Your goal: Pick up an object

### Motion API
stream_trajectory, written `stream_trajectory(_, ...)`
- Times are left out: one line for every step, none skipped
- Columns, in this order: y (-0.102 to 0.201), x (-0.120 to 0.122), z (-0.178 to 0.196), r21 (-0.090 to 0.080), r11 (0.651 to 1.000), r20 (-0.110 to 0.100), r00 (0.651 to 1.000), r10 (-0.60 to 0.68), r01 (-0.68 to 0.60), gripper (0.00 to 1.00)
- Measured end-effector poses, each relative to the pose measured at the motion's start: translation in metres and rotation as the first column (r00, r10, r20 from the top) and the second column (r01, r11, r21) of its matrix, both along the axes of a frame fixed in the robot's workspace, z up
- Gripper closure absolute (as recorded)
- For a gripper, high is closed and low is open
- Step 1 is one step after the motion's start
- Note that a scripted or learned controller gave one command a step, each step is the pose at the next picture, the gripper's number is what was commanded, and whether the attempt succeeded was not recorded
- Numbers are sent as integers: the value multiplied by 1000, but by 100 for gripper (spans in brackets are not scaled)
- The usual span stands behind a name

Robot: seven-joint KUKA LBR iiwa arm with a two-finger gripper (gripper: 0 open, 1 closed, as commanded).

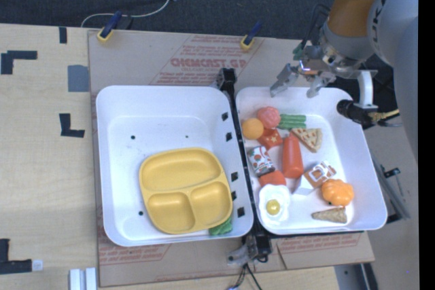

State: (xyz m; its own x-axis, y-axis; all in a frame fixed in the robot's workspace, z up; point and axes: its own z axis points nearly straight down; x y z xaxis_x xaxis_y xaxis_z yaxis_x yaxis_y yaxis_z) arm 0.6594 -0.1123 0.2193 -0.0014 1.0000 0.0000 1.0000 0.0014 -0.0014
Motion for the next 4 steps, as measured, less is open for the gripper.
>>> stream_trajectory(19, -15, -92, 1, 1000, -9, 1000, 1, -1, 0)
stream_trajectory(11, -8, -137, -1, 1000, 0, 1000, 0, 0, 0)
stream_trajectory(18, -13, -135, -2, 1000, 0, 1000, 0, 0, 0)
stream_trajectory(19, -13, -124, 0, 1000, -2, 1000, 0, 0, 100)
